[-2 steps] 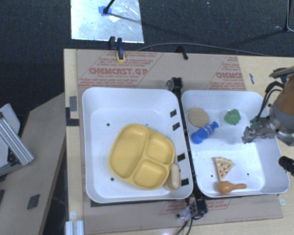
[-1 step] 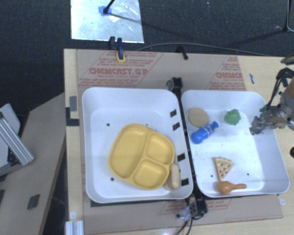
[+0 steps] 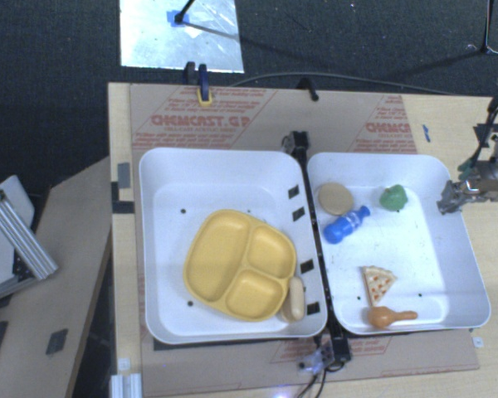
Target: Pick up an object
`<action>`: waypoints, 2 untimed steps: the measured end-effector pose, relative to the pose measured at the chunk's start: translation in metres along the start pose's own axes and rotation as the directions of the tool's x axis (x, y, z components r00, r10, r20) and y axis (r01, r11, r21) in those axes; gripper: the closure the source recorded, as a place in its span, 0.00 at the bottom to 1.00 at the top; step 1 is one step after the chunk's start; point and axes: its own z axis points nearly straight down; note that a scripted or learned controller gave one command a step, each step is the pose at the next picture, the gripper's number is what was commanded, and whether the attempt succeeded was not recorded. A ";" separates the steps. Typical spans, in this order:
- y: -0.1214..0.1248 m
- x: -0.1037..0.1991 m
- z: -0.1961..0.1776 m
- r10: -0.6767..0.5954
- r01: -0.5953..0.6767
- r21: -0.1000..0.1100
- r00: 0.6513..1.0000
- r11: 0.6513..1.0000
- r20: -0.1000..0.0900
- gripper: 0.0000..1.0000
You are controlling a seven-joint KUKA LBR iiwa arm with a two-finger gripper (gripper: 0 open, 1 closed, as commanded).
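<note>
The hand [image 3: 451, 199] hovers at the right bin's [image 3: 461, 247] outer rim, its opening too small to tell, holding nothing visible; the approach looks barely begun; the green object [image 3: 393, 196] lies nearest, just inward, needing a short reach and descent.

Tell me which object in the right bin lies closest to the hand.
The green object, at the right bin's far right, lies nearest the hand. The tan disc, blue bottle, pizza slice and orange spoon lie farther off.

Gripper [image 3: 453, 200]: grey metal assembly with small, blurred mechanical parts; thin dark cables loop above it along the wrist section.
</note>
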 end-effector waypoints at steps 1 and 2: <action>0.012 0.056 -0.008 -0.005 0.005 0.003 1.000 1.000 -0.003 1.00; 0.023 0.116 0.002 -0.006 0.006 0.005 1.000 1.000 -0.004 1.00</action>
